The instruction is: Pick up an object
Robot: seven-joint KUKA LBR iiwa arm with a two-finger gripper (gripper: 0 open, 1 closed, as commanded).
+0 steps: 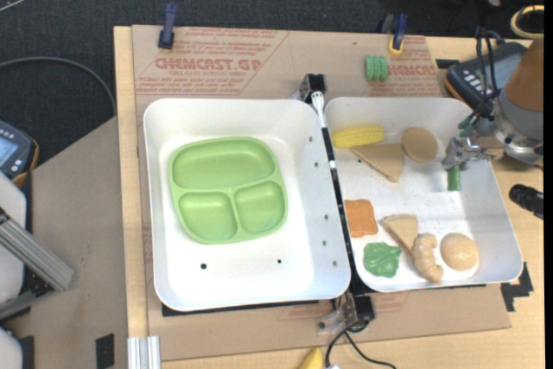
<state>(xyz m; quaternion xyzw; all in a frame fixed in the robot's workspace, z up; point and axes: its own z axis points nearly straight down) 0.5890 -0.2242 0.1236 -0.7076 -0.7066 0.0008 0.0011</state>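
The right bin holds several toy foods: a yellow corn cob, a tan wedge, a round tan biscuit, an orange square, a green leaf, a pale cheese wedge, a knobbly ginger root and a round bun. My gripper hangs over the bin's right side, just right of the biscuit. A thin green stick juts down from directly under it; whether it is gripped or lying on the bin floor is unclear.
The left bin holds a green divided plate. A green ridged piece lies on the cardboard behind the right bin. Blue clamps pin the board's back edge. The arm's grey body stands over the right rim.
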